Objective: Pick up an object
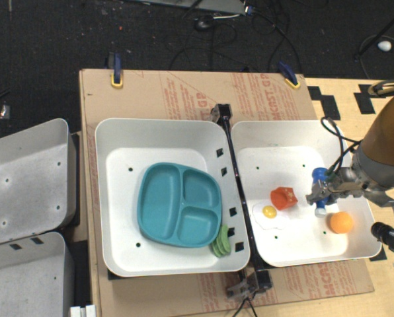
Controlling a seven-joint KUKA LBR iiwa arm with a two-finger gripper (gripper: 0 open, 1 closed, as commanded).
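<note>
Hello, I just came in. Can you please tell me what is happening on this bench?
A robot arm reaches into the right bin, its tool low between a red object and an orange ball. A small yellow piece lies nearby. The left bin holds a teal divided plate and a green item.

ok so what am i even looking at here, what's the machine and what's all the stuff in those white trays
One camera looks down at a slant on a bench with two shallow white bins. The grey robot arm with an orange band reaches in from the right; its gripper sits low over the right bin. That bin holds a small red block, a round orange ball, a small yellow piece and a blue object by the gripper. The left bin holds a teal divided plastic plate with a green leafy toy at its edge. Whether the gripper holds anything is unclear.
</note>
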